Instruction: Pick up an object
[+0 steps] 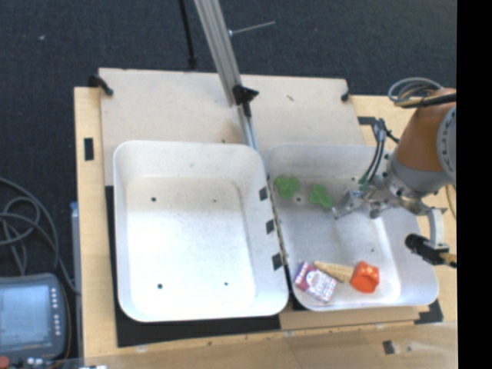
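Note:
The right bin (400,283) holds two green pieces, one (287,185) near its left wall and another (320,197) just right of it. Along the bin's front lie a small pink-and-white carton (314,282), a tan cone-shaped piece (332,269) and an orange-red block (365,277). My gripper (355,204) hangs over the upper middle of the right bin, just right of the second green piece. Nothing shows between its fingers.
The left bin (123,206) stands beside the right one, with dark clips on the shared wall. A slanted aluminium post (219,41) rises from behind the bins. A cable loops at the arm's upper right, and a pendant sits at the lower left.

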`<action>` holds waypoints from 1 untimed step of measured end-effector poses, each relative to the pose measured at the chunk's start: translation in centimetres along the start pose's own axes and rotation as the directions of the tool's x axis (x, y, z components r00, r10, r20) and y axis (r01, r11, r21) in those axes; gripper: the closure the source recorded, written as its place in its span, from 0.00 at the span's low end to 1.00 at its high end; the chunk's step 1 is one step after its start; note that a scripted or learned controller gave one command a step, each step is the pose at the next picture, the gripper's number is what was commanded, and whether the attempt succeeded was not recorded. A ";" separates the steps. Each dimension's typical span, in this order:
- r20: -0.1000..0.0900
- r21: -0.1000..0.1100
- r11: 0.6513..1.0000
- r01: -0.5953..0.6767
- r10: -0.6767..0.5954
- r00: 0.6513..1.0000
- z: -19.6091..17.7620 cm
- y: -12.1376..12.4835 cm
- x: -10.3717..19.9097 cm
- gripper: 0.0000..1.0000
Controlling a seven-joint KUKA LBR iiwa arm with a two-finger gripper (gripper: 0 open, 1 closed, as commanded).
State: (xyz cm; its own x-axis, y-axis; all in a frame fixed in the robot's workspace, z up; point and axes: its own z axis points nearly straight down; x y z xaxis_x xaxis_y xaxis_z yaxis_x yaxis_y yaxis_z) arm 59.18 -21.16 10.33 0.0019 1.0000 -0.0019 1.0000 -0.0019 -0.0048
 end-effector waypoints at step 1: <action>0.000 -0.011 1.000 -0.003 0.003 1.000 -1.5 0.3 -0.1 1.00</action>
State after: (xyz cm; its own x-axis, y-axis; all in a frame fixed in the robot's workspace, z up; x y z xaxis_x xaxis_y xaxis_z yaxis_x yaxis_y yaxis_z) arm 59.46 -21.24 11.87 0.0051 1.0000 -0.0024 1.0000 -0.0051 0.0058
